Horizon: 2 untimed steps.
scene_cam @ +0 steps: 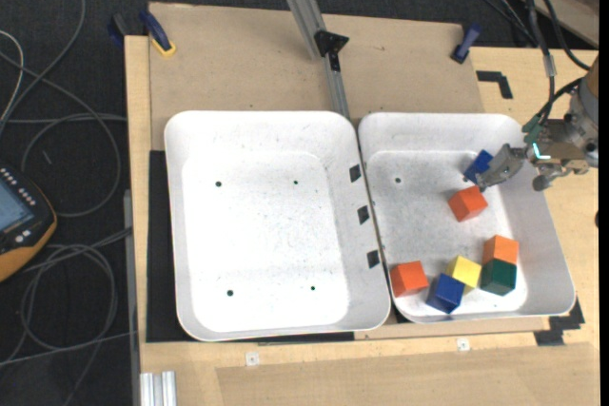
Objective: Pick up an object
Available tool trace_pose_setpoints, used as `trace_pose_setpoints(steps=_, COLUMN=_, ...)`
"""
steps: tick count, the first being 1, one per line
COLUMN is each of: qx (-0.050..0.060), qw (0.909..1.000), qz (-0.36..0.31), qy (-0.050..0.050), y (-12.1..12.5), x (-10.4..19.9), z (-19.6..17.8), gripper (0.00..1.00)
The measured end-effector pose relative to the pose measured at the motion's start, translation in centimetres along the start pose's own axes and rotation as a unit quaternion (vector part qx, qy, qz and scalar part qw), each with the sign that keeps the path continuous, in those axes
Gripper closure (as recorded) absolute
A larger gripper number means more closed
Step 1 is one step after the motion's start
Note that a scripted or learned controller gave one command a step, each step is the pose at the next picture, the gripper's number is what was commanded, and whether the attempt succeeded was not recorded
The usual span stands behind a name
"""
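Camera view, from above at a slant: you have two white bins side by side on the surface (238, 43). The left bin (190, 133) shows only a few small dark dots on its floor. The right bin (419, 133) carries all the blocks.

The tool (497, 168) comes in from the right edge and sits over the upper right part of the right bin. A blue block (479, 164) lies right against its tip — you cannot tell whether the tool is open or closed, or whether that block is actually gripped; the tip is too small and dark to read.

Just below the blue block, an orange-red block (467, 203) rests tilted on the bin floor, apart from the rest.

Along the near edge of the right bin — a cluster: an orange block (410, 278) at the left, then a second blue block (444, 293), a yellow block (466, 271) touching it, a green block (498, 277) just beside the yellow, and another orange block (501, 249) sitting against the green one's far side.
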<state>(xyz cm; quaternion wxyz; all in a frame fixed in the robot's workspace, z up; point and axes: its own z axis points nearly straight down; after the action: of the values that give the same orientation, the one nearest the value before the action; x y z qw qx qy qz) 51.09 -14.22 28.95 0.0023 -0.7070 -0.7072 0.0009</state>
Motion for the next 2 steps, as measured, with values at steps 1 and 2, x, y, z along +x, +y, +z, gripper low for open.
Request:
trace_pose_setpoints(steps=1, qx=-0.002, qw=1.0000, qz=0.000, qy=-0.001, y=0.1, x=0.0, z=-0.2, gripper=0.00)
trace_pose_setpoints(steps=2, qx=0.001, qw=1.0000, qz=0.000, qy=0.000, y=0.3, x=0.3, z=4.1, gripper=0.00)
